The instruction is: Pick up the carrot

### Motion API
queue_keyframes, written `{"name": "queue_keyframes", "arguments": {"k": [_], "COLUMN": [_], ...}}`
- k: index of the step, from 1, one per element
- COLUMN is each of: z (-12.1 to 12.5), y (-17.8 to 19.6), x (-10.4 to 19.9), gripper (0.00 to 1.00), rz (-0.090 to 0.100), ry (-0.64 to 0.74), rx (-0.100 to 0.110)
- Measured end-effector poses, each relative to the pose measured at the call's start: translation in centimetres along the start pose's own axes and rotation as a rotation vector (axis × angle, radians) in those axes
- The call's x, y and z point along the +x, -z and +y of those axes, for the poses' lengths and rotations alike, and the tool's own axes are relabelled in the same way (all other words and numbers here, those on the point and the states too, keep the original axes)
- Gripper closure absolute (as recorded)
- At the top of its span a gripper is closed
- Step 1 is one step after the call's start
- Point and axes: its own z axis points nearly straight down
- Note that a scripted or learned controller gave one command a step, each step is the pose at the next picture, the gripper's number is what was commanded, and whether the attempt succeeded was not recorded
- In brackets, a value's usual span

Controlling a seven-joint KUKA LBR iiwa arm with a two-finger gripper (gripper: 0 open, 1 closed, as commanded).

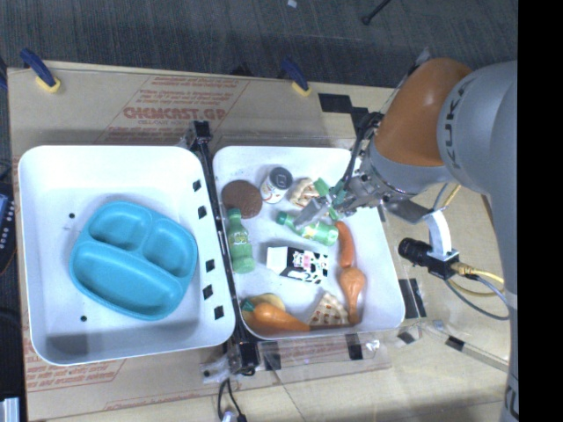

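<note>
over the right bin, near its upper right corner, claw hanging low among the clutter, right at a green bottle lying on its side. can't tell if open or shut, too much blur and junk around it, and nothing clearly held.

so task-wise: barely started, by the look of it. carrot lying flat at the bottom edge of the right bin, well apart from the claw, untouched. left to do: swing down to that near edge, line up along it, grab, lift. looks kinda off target right now tbh.

same bin also packed with: an orange-red sausage-looking thing just beside the claw, a tan drumstick-like piece below that, a waffle-ish wedge next to the carrot, a black and white carton in the middle, a second green bottle by the left wall, a brown disc, a small can.

left bin: just a blue divided tray, sitting flat. both bins side by side on the cardboard-covered tabletop.
</note>
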Motion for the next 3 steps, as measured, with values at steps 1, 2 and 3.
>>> {"name": "queue_keyframes", "arguments": {"k": [1,2,3], "z": [-5.5,-6.0,-6.8], "y": [-5.5,-9.9,-9.9], "x": [-3.9,-3.7,-3.8], "gripper": [0.0,0.0,0.0], "rz": [0.002,0.006,0.004], "ry": [0.085,-0.069,0.023], "rx": [0.003,-0.019,-0.033]}}
